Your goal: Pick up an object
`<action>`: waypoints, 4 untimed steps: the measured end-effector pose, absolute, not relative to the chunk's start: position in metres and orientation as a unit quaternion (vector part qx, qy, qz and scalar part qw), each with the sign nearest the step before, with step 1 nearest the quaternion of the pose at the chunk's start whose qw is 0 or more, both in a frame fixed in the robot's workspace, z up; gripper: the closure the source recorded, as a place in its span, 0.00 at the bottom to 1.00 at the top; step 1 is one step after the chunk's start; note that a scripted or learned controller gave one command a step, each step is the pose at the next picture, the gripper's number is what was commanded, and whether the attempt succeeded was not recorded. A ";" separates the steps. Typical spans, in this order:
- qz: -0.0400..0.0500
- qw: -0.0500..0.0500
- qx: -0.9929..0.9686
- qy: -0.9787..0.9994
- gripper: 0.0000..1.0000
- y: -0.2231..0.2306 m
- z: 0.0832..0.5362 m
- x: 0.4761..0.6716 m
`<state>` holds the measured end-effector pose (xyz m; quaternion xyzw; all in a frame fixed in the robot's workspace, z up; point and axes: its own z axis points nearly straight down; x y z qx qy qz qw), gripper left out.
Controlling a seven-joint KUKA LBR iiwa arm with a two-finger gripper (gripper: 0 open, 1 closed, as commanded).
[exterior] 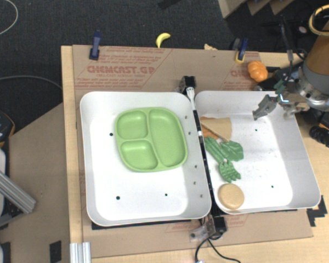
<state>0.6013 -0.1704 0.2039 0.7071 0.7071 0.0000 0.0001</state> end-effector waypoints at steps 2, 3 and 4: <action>-0.002 -0.004 0.708 0.706 0.00 -0.095 0.086 0.482; 0.001 0.002 0.708 0.706 1.00 -0.096 0.097 0.486; 0.006 0.005 0.703 0.711 1.00 -0.003 0.191 0.559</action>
